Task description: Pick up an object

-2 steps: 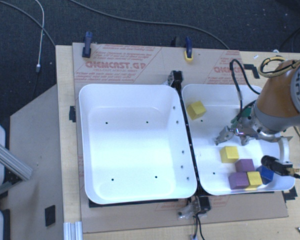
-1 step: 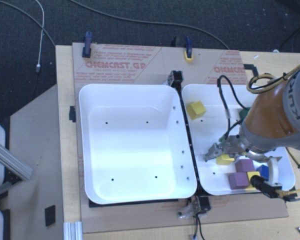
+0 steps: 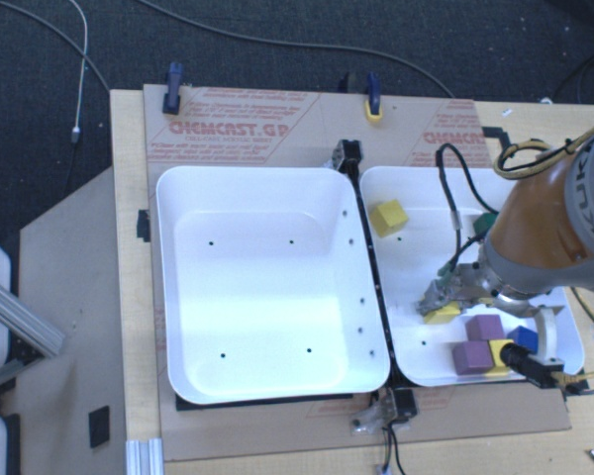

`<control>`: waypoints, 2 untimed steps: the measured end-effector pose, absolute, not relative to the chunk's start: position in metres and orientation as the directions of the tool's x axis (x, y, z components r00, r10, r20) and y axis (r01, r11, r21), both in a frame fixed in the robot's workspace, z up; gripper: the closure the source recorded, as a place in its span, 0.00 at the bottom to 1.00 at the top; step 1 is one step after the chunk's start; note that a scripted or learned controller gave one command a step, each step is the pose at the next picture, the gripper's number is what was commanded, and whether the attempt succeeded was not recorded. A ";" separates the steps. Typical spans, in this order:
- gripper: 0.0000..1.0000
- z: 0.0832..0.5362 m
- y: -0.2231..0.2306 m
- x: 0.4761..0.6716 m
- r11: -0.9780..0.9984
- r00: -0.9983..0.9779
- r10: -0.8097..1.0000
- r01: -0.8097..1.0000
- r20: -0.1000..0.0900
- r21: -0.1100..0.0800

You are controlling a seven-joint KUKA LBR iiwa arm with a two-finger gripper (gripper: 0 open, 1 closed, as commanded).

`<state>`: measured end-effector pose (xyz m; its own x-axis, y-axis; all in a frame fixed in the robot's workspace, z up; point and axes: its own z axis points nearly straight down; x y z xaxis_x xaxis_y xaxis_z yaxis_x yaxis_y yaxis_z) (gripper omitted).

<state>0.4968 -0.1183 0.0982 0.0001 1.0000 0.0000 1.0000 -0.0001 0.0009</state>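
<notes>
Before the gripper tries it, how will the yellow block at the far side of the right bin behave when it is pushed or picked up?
The yellow block looks cube-like with flat faces, so it would probably slide, not roll. It looks like a stiff solid and is small, so likely light. It lies alone on the smooth right bin floor, near the wall, so a push may skid it against that.

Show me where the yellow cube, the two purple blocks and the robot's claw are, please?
yellow cube [image 3: 388, 217]: camera view, top face.
upper purple block [image 3: 484, 327]: camera view, top face.
lower purple block [image 3: 471, 357]: camera view, top face.
gripper [image 3: 442, 300]: camera view, at its fingertips.
</notes>
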 end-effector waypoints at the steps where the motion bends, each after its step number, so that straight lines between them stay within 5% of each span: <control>1: 1.00 0.192 -0.035 0.613 0.009 -0.009 1.000 1.000 0.002 0.010; 2: 1.00 0.188 0.066 0.661 0.009 -0.009 1.000 1.000 0.002 0.002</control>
